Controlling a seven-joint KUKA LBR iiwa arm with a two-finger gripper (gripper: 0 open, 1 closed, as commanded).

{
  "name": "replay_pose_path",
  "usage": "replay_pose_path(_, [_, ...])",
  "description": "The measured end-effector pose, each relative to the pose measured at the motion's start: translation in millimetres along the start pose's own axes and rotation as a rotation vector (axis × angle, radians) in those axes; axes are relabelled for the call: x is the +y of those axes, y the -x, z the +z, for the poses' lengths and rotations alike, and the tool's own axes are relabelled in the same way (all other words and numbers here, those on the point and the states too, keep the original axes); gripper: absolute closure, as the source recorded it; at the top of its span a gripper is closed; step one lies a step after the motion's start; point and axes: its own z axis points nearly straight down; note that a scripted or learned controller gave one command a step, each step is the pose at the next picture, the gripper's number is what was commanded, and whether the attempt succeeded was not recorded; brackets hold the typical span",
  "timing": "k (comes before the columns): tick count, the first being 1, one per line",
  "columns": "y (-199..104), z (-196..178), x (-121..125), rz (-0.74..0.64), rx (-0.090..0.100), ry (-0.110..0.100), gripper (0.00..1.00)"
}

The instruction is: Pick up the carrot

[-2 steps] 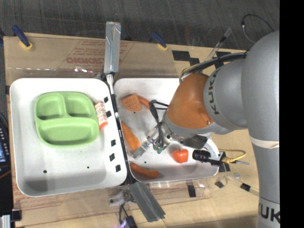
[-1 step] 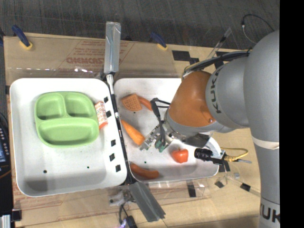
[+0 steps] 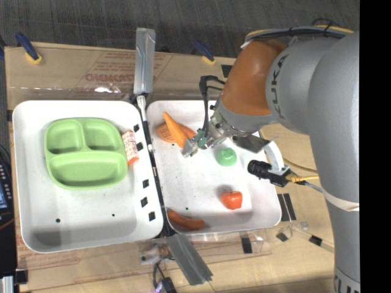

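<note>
The carrot is lying in the right bin near its far-left corner, and the claw is hovering just beside the carrot's near end, not yet gripping it. Whether the claw is apart or together I cannot tell. The pick seems barely begun: the approach is looking made, with grasp and lift remaining, while a green knob-shaped toy, a tomato and a sausage are sitting elsewhere in that bin.

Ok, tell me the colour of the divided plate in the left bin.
Light green: the divided plate, clearest in the camera view.
</note>
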Motion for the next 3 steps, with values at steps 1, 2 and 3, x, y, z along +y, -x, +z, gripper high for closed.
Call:
replay_pose_path(1, [-2.4, 0.9, 54.4, 0.323, 0.001, -0.002, 1.00])
replay_pose_path(2, [19.2, -26.8, 59.4, -0.236, -0.001, 0.001, 1.00])
replay_pose_path(3, [38.4, -41.1, 74.6, 0.238, -0.001, 0.001, 1.00])
